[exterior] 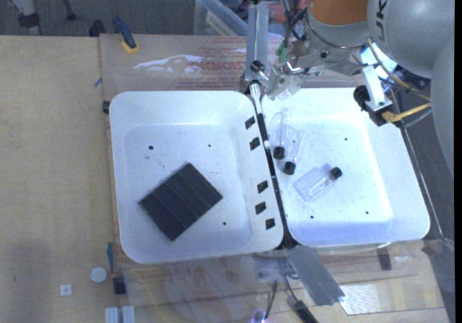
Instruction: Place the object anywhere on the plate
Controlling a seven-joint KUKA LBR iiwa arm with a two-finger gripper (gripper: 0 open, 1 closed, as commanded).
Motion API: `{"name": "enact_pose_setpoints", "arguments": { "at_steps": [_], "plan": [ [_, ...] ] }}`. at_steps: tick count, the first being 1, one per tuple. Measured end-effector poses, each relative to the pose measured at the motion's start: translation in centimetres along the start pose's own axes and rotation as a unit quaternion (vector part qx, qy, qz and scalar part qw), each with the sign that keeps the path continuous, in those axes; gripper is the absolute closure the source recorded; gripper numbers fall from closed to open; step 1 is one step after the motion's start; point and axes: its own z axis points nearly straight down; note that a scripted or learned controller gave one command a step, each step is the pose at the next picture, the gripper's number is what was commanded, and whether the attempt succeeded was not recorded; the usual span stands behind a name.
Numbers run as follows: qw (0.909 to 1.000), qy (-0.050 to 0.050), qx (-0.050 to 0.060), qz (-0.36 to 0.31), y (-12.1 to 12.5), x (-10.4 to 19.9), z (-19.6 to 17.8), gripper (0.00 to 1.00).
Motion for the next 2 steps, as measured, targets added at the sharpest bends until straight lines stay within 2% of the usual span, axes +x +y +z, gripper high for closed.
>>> {"name": "enact_pose_setpoints", "arguments": {
  "at_steps": [1,2],
  "plan": [
    [0.9842,0.0,-0.001,-0.177,1.2,3.9,-10.1,1.0],
    [0.9415,0.0,-0.002,-0.337,2.8,9.6,-17.2,1.0]
  ]
}}
